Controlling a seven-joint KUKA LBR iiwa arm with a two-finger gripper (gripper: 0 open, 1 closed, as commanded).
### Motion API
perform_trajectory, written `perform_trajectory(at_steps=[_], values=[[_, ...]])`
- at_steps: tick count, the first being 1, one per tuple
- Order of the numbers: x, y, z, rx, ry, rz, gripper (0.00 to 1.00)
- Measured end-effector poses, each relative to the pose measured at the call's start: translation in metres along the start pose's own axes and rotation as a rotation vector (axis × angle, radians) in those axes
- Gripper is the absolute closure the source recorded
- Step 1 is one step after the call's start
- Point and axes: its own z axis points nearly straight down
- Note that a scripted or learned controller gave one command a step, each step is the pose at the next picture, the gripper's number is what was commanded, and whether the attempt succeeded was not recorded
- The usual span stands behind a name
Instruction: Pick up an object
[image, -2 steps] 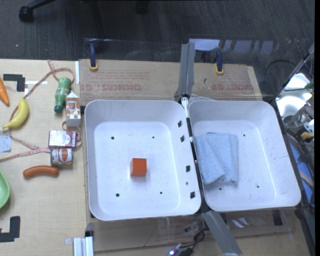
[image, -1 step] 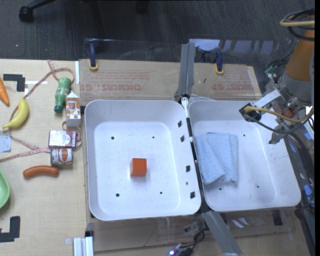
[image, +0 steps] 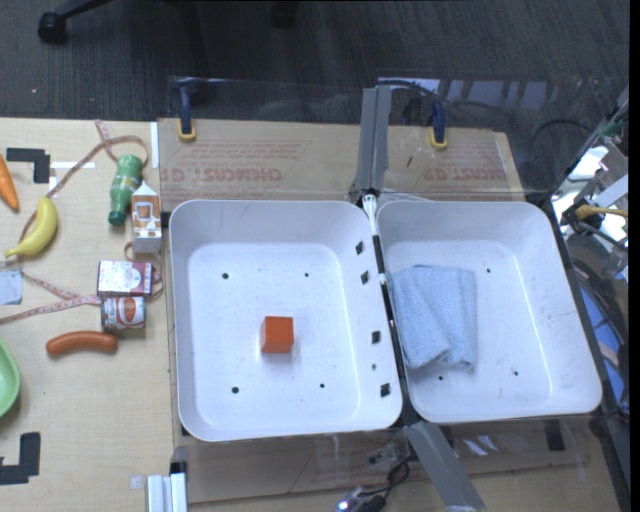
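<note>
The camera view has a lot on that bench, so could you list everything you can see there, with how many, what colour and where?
orange block: one, orange, middle of the left bin
folded cloth: one, pale blue-grey, left part of the right bin
bins: two, white, side by side on the bench
banana: one, yellow, far left on the wooden bench top
carrot: one, orange, at the left edge
green bottle: one, green, left of the left bin
small cartons: two, white with print, left of the left bin
can: one, red and white, below the cartons
sausage: one, red-brown, below the can
clamps: two, yellow, at the back edge
robot arm: part, at the right edge
</note>
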Motion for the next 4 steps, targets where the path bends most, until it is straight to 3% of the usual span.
perform_trajectory(at_steps=[1, 2, 3, 4], values=[[-0.011, 0.008, -0.036, 0.0, 0.0, 0.247, 0.0], [0.002, -0.065, 0.059, 0.0, -0.001, 0.218, 0.0], [-0.05, -0.01, 0.0, 0.0, 0.0, 0.252, 0.0], [0.018, -0.052, 0.081, 0.002, -0.001, 0.248, 0.0]])
